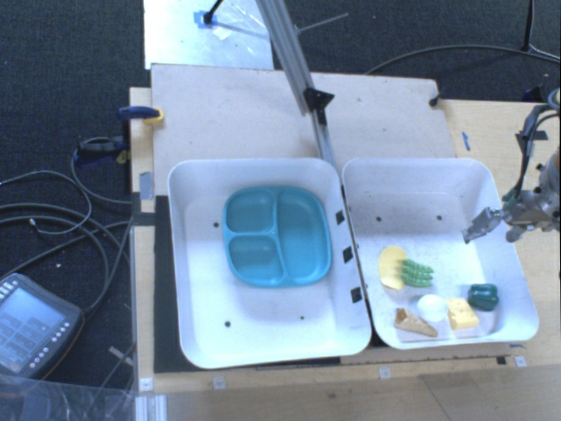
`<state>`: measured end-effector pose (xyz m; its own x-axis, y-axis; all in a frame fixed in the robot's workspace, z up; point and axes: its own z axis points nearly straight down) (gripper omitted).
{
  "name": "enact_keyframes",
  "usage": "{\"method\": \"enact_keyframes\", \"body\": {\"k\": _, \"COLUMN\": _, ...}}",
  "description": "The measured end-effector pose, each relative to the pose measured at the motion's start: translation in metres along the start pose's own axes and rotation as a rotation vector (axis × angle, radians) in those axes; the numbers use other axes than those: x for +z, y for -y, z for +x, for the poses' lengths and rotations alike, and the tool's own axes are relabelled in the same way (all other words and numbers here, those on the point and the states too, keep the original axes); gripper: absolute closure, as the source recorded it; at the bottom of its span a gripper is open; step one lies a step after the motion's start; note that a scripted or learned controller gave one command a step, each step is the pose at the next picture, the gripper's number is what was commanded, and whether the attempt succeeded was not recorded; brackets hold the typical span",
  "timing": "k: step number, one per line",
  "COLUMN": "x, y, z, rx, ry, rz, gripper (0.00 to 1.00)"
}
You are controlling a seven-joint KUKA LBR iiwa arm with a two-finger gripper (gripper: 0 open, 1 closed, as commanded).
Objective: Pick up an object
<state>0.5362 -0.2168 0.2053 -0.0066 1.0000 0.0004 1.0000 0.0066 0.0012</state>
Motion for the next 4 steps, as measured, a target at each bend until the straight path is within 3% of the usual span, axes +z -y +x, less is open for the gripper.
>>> {"method": "enact_keyframes", "body": {"k": 1, "x": 0.000, "y": 0.000, "z": 0.000, "rx": 0.001, "ry": 0.000, "rz": 0.000, "gripper": 0.00}}
{"method": "enact_keyframes", "body": {"k": 3, "x": 0.106, "y": -0.001, "z": 0.008, "rx": 0.006, "ry": -0.001, "rz": 0.005, "gripper": 0.00}}
{"method": "enact_keyframes", "body": {"k": 4, "x": 0.115, "y": -0.001, "z": 0.008, "rx": 0.006, "ry": 0.001, "rz": 0.001, "gripper": 0.00}}
